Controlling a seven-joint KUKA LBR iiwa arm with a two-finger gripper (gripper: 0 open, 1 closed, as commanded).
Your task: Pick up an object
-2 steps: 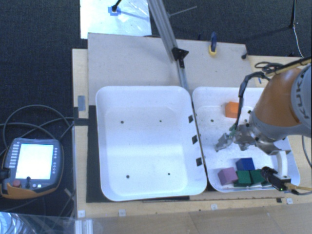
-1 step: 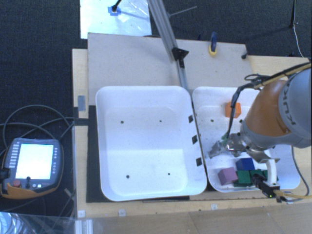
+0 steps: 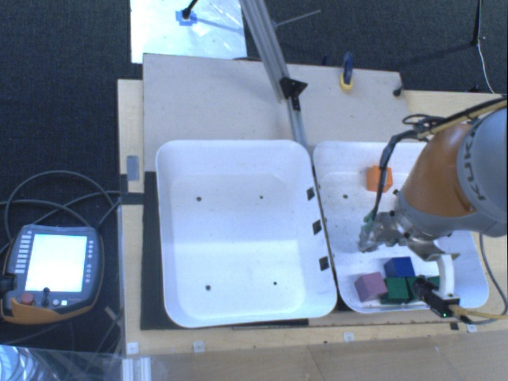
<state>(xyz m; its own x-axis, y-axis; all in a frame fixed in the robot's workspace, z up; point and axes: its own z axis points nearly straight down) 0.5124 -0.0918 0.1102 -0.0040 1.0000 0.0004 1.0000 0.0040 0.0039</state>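
Here, at the far left, we see a teach pendant (image 3: pixel 49 272) with a pale screen lying on the dark floor, its cables looping around it. Next to it stands the bench (image 3: pixel 214 94), a light board with two shallow white bins set side by side. The left bin (image 3: pixel 238 236) is the larger in view, and we see only a few small dark dots on its floor. Above the bins, a grey pole (image 3: pixel 270 46) slants across the board, and a small yellow and blue clamp (image 3: pixel 347 71) sits at the board's far edge.

Moving right, the right bin (image 3: pixel 337 189) holds several things. An orange block (image 3: pixel 378 178) lies toward its far side, partly behind a black cable. Near the front wall we find a mauve block (image 3: pixel 369 285), a green block (image 3: pixel 395 290) just beside it, and a blue block (image 3: pixel 399 267) touching the green one from behind.

The gripper (image 3: pixel 371 236) hangs low over the middle of this bin, between the orange block and the front cluster, apart from both. We cannot tell whether its jaws are apart or together. The grey arm (image 3: pixel 444 181) with its orange band comes in from the right.
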